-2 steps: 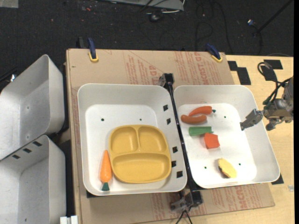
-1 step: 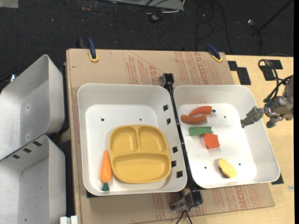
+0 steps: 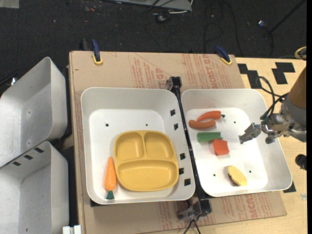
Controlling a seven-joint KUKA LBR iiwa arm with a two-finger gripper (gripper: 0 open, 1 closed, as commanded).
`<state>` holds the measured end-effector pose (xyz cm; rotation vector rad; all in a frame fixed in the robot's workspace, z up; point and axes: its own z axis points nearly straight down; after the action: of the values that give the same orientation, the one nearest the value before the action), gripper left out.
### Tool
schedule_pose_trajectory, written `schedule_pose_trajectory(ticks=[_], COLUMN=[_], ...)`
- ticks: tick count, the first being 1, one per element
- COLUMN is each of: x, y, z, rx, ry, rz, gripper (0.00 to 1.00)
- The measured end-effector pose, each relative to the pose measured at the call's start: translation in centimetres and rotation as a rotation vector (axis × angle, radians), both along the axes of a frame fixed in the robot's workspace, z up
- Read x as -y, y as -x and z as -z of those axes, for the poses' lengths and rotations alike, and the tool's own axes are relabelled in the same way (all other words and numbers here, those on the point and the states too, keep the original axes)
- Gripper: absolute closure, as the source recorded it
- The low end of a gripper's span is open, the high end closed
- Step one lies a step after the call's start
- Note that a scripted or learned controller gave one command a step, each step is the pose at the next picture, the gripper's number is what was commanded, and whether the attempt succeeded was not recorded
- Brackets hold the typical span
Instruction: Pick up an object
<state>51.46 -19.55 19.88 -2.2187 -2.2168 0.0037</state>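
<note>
Nearest the camera, at the front of the right bin [image 3: 273, 179], lies a yellow piece [image 3: 237, 175], flat on the bin floor. Behind it sits a red block [image 3: 221, 147], with a green piece [image 3: 209, 137] just beyond it and touching or nearly touching it. Two sausage-shaped items follow: a brown one [image 3: 202, 125] and an orange-red one [image 3: 209, 116], lying side by side toward the back of that bin.

At the right, the claw [image 3: 254, 133] hangs over the right bin, well apart from the red block. Its fingers appear spread, with nothing between them, though the angle makes this hard to confirm.

Inside the left bin [image 3: 92, 130], a yellow divided plate [image 3: 146, 160] rests on the floor. A carrot [image 3: 110, 175] lies just beside the plate's left edge.

Both bins stand on the brown surface [image 3: 141, 65].
</note>
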Motion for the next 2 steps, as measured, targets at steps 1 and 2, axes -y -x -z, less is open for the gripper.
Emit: schedule_pose_trajectory(ticks=[1, 2], x=[0.4, 0.4], y=[0.8, 0.8], z=[6.0, 10.9], rx=[0.000, 0.003], ry=[0.000, 0.001], rz=[0.001, 0.001], gripper=[0.00, 0.00])
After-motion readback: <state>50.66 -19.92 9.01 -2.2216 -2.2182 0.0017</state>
